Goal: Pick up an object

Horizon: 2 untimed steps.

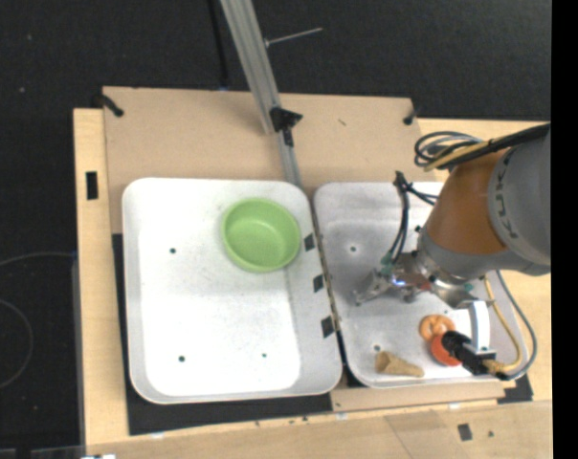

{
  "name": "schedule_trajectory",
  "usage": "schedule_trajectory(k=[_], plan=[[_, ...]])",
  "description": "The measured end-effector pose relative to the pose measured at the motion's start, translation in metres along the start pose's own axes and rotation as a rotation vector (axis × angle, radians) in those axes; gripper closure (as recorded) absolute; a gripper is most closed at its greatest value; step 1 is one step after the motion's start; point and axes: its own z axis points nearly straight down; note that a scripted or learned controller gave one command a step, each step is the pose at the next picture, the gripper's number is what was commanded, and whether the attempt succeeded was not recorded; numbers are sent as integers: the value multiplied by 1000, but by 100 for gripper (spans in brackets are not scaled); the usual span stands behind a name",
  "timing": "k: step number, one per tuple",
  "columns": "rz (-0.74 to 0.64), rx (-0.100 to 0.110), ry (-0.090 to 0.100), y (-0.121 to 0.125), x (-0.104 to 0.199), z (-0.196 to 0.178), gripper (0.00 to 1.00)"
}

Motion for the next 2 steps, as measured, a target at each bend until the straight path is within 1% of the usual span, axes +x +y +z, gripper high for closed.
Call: schedule_trajectory(k=[1, 2], plan=[[5, -5, 0, 1, -1, -11, 100], [-5, -8, -2, 4, 0, -75, 100]])
